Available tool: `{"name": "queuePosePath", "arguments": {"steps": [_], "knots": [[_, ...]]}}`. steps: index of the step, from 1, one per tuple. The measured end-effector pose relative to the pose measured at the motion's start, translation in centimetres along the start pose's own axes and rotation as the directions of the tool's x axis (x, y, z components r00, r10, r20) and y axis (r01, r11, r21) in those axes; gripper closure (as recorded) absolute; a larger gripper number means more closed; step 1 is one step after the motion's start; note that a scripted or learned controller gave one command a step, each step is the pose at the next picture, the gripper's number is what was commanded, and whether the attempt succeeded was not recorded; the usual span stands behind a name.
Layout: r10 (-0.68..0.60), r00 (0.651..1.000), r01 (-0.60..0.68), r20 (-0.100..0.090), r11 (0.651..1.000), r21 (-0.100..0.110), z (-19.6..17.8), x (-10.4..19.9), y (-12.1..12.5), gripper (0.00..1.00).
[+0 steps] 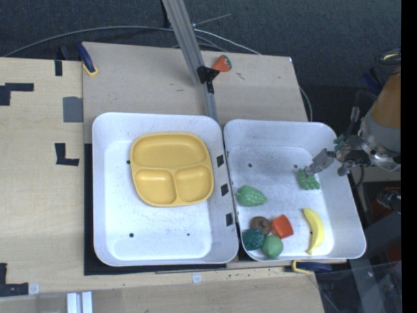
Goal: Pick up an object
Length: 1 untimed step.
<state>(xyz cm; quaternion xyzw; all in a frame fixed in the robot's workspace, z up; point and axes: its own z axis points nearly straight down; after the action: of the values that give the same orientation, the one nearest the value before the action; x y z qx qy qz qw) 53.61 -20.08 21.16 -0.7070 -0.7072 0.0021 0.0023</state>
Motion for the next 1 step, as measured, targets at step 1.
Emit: {"name": "queuePosePath", "arguments": {"steps": [1], "knots": [[-0.001,1.000,0.001,-0.001,1.000,0.001,5.13,1.05,0.16,0.00]]}}
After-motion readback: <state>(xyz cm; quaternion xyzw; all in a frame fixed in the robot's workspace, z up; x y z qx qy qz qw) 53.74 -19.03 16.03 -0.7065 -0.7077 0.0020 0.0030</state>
